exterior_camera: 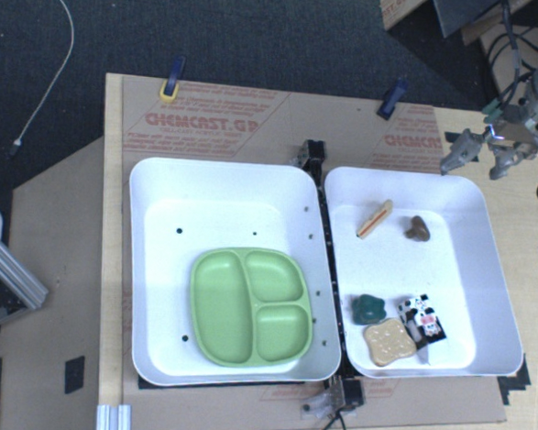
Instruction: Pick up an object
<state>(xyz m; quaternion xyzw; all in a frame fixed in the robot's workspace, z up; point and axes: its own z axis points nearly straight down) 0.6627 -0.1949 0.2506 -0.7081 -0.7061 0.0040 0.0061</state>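
In the right bin (486,261) lie a tan stick (374,218), a brown lump (418,229), a dark green piece (369,308), a beige toast-like slab (390,342) and a black-and-white cow toy (423,320). My gripper (480,159) hangs beyond the right bin's far right corner, above the cardboard. Its two fingers stand spread apart, and nothing is between them. It is far from every object.
The left bin (160,202) holds a green divided plate (251,306). A black clamp (312,155) sits between the bins at the far side. Yellow (172,81) and blue (392,99) clips hold the cardboard's far edge.
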